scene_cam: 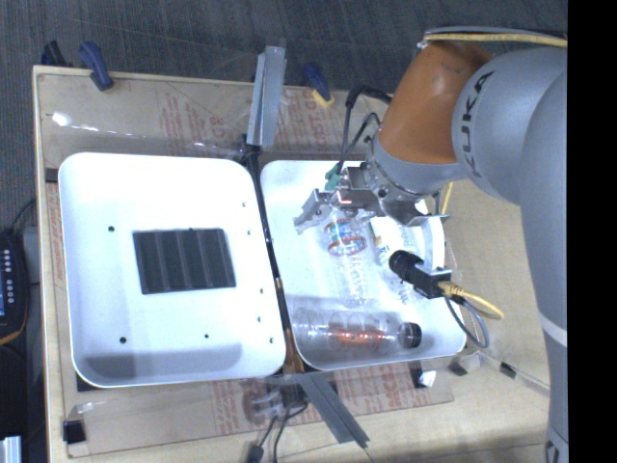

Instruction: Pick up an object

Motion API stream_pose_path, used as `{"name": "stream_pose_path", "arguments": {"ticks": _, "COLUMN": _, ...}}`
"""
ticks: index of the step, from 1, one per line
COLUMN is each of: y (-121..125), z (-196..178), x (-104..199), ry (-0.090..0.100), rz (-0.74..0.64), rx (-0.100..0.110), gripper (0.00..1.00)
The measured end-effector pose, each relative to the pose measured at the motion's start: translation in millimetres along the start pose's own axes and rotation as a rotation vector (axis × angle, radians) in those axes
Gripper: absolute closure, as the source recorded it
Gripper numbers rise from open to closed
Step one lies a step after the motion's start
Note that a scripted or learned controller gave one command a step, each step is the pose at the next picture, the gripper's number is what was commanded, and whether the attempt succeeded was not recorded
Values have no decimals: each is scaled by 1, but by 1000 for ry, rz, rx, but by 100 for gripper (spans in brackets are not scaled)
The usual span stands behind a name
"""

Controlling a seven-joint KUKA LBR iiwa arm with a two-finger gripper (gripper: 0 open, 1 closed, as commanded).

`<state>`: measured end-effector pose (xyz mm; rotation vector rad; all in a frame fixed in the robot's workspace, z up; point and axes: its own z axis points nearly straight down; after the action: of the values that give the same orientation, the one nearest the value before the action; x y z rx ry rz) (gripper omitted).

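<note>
L bin (87,258): white, w/ a dark ribbed rectangular panel (183,259) lying flat near its middle. A grey divider bar (263,99) stands at the far edge between the 2 bins; blue clamps (94,63) on the far bench edge.

R bin (284,220): two clear plastic bottles. One (349,254) lies mid-bin, directly under and just near-side of the gripper (337,204), long axis running far-to-near, label w/ red/blue print too blurred to read. The other (355,333) lies along the near wall, long axis L-R, dark cap pointing right, reddish contents or label inside.

Gripper hangs over the far end of the mid-bin bottle; can't tell if fingers are spread or pinched. Arm (501,104) shows "KUKA" lettering, partly visible, by the orange band.
</note>
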<state>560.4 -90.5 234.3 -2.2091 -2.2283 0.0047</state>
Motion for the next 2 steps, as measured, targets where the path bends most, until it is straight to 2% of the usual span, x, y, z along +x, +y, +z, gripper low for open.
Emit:
{"name": "stream_pose_path", "arguments": {"ticks": 1, "y": 35, "z": 5, "x": 36, "ry": -2, "rz": -2, "rx": -2, "gripper": 0}}
{"name": "stream_pose_path", "arguments": {"ticks": 2, "y": 34, "z": 14, "x": -37, "ry": -3, "rz": 60, "rx": -3, "gripper": 0}}
